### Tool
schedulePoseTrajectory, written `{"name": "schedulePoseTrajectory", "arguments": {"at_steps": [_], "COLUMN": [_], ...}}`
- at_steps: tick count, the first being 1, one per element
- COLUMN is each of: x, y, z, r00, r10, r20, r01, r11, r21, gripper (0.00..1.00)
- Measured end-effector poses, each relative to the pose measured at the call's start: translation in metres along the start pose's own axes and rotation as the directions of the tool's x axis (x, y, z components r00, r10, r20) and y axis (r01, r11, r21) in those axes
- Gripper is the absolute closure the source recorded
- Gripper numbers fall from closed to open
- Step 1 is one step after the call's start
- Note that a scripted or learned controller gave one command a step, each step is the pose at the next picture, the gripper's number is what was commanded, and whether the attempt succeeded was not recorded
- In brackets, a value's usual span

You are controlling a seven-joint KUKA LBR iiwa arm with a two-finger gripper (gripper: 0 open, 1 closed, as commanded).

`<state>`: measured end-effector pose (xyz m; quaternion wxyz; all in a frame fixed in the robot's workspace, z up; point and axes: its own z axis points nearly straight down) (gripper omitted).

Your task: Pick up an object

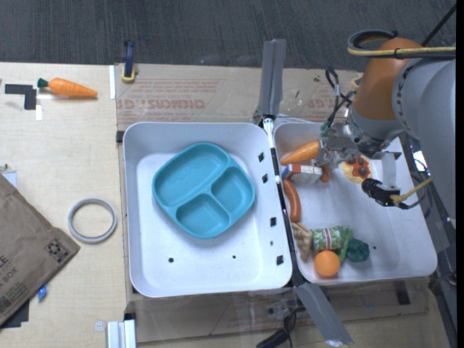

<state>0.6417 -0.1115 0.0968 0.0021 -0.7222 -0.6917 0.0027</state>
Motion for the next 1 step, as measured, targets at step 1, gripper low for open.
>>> {"name": "schedulePoseTrajectory", "arguments": {"at_steps": [1], "x": [0.0501], "y": [-0.0250], "z": [-0.0928], "r00": [0.997], "r10": [-0.072], "r20": [0.000], "r01": [0.072], "r11": [0.997], "r21": [-0.004], "gripper": [1.00]}}
